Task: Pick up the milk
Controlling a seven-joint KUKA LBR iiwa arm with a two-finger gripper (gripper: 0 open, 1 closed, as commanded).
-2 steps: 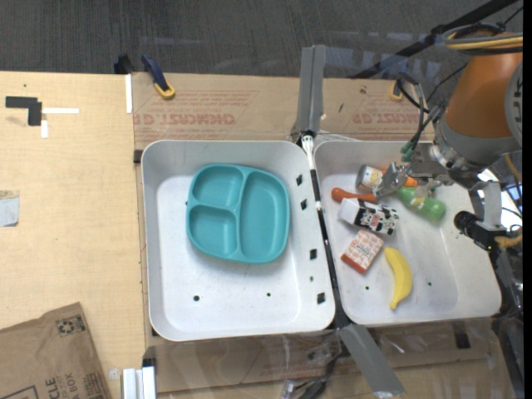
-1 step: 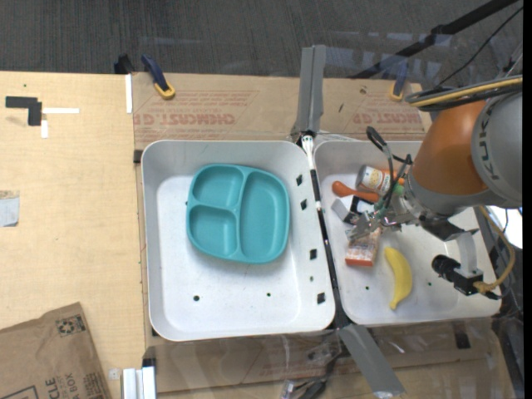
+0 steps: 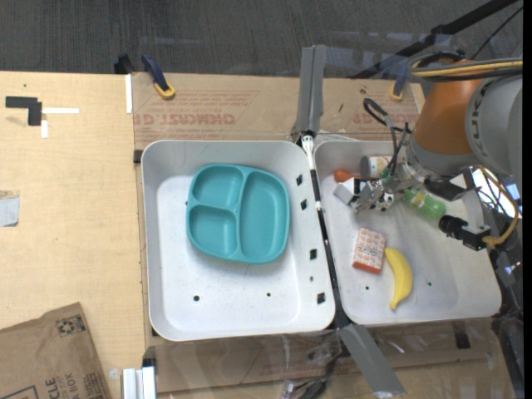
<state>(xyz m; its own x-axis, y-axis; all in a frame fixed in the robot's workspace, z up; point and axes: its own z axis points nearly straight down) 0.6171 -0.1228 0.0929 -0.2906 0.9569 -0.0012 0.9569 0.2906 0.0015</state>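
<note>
In the right bin [image 3: 465,306], a small white and grey carton that looks like the milk [image 3: 344,193] lies near the left wall, towards the back. My gripper [image 3: 376,198] hangs low just to the right of it, very close; I cannot tell whether they touch. The grey arm with its orange band [image 3: 445,119] comes in from the upper right and hides part of the bin's back.
An orange item [image 3: 342,175] lies just behind the carton. A green item [image 3: 430,206] sits right of the gripper. A pink patterned box [image 3: 368,249] and a banana [image 3: 399,278] lie nearer the front. The left bin [image 3: 166,306] bears a teal divided plate [image 3: 238,214].
</note>
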